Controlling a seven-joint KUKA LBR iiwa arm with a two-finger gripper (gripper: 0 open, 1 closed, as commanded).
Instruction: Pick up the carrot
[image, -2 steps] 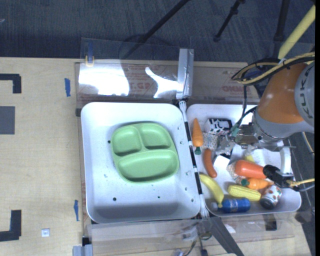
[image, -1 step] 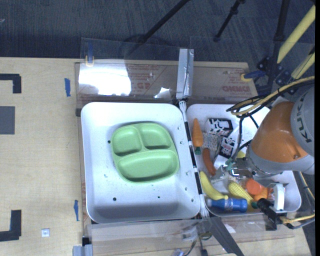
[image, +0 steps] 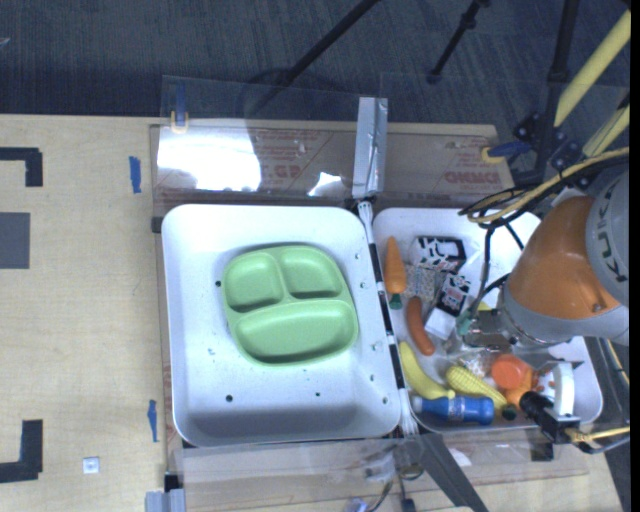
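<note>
Left bin (image: 190, 330): one green plate (image: 288, 302) with three compartments, lying near the middle.

Right bin (image: 590, 395): a carrot (image: 396, 265) against the left wall, toward the far end, pointing away from the camera. Just nearer, a sausage (image: 419, 327), set at a slant. Nearer again, a banana (image: 416, 371) curving along the left wall, a corn cob (image: 470, 381) beside it, and a blue bottle (image: 458, 409) lying along the near wall. An orange ball (image: 512, 373) sits right of the corn. A black-and-white carton (image: 440, 268) lies right of the carrot.

Arm (image: 565, 275): over the right bin, the gripper (image: 478, 332) low among the items, well apart from the carrot. Claw state: cannot be told.
</note>
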